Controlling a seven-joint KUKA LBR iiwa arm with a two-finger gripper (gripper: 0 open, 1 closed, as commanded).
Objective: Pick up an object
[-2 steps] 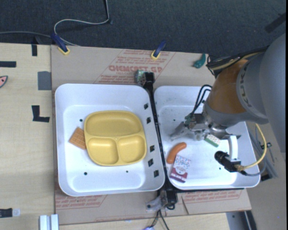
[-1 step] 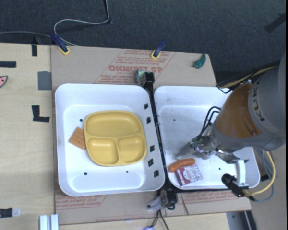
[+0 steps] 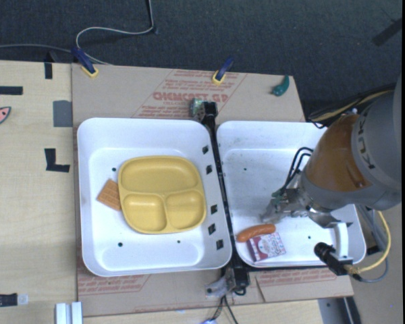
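An orange-brown sausage (image 3: 256, 233) lies near the front wall of the right bin (image 3: 256, 140). Just in front of it rests a small red and white packet (image 3: 266, 247). My gripper (image 3: 274, 208) is low in the right bin, just behind and slightly right of the sausage, with the grey arm and its orange band reaching in from the right. Nothing visible is held by it. In the left bin (image 3: 94, 181) sits a yellow divided plate (image 3: 162, 193), with a brown wafer-like piece (image 3: 109, 194) sticking out from under its left edge.
The black divider (image 3: 216, 187) between the bins runs down the middle. The back half of the right bin floor is bare. Brown cardboard (image 3: 155, 93) lies under both bins, with yellow clips at its far edge and a teal object (image 3: 280, 86) at the back right.
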